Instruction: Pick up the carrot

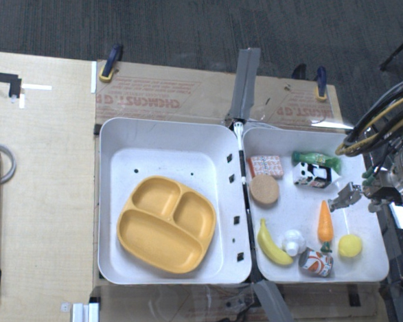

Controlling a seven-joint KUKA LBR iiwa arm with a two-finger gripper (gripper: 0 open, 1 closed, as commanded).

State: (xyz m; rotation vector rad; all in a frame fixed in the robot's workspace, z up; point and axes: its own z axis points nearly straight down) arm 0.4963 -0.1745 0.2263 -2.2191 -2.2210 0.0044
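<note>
Carrot (326, 223) in right bin, long axis near-vertical in view, tip up. Gripper (345, 196) just up-right of tip, fingers spread, pinching nothing.

The hand (343, 198) hovers just above the top of the carrot (326, 223) in the right bin (379, 272).

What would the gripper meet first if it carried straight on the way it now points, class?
Probably the carrot. The gripper points left and slightly down the picture from the right bin's edge, and the carrot's upper tip lies just ahead. Its height above the bin floor is unclear, so it might pass over.
</note>
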